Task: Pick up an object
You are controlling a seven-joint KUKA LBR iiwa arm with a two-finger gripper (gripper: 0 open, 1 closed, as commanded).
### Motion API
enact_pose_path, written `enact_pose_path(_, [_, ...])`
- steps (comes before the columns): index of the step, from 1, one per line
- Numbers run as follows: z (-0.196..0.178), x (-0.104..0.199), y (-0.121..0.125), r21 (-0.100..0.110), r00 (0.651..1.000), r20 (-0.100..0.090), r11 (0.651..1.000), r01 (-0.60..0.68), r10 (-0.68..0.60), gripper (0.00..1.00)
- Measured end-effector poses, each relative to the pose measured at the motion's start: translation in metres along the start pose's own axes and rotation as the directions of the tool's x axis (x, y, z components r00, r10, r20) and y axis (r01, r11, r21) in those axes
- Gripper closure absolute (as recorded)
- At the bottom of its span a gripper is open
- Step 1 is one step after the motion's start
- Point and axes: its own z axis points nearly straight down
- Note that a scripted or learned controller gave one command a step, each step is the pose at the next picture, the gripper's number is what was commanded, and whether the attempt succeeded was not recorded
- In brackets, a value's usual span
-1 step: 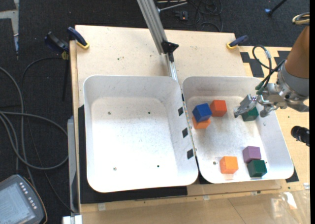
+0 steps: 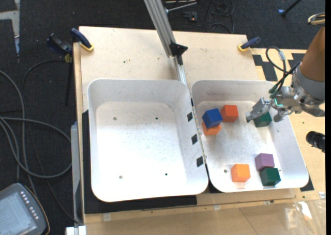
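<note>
- Camera view: pincer [image 2: 260, 114] is hovering at the green block [image 2: 264, 120]; whether it is gripping it, I cannot tell.
- Seating squarely around it before lifting seems wise; the orange cube [image 2: 229, 112] is sitting well apart, leftward.

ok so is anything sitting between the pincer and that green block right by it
Nothing visible does. The pincer is right at the green block near the right bin's far right side. The nearest other block, an orange one, lies off to its left, clear of it.

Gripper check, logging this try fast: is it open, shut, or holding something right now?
Gripper: low in the right bin, right at a green block; open or shut cannot be told, and no hold is visible.
</note>
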Motion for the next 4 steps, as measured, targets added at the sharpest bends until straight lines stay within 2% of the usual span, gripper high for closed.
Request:
enact_pose_path(1, [0.051,-0.01,0.0,0.005,1.0,0.0,1.0,-0.002,0.002,0.0])
enact_pose_path(3, [0.15,-0.01,0.004,0.005,1.0,-0.001,1.0,-0.001,0.001,0.0])
enact_pose_path(4, [0.137,-0.011,0.006,-0.002,1.0,0.001,1.0,-0.001,0.001,1.0])
